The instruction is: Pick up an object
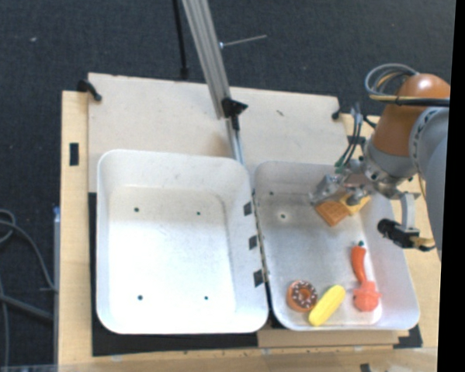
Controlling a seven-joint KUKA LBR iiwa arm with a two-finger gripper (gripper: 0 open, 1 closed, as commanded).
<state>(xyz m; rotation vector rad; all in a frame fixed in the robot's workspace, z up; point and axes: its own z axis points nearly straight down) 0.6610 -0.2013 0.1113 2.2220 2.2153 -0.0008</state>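
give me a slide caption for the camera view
Gripper over a tan waffle-like piece in the right bin; donut, corn, carrot nearby.

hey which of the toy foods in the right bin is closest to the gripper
The tan waffle-like piece, right at the gripper near the bin's far side. The carrot, corn cob and donut lie toward the near edge.

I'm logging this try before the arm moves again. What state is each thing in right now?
gripper: low over the right bin's far end, at the waffle piece.
waffle piece: under the gripper, grasp unclear.
carrot: lying flat, near the right wall.
corn cob: lying flat, beside the donut.
donut: lying flat.
left bin: holds no objects.
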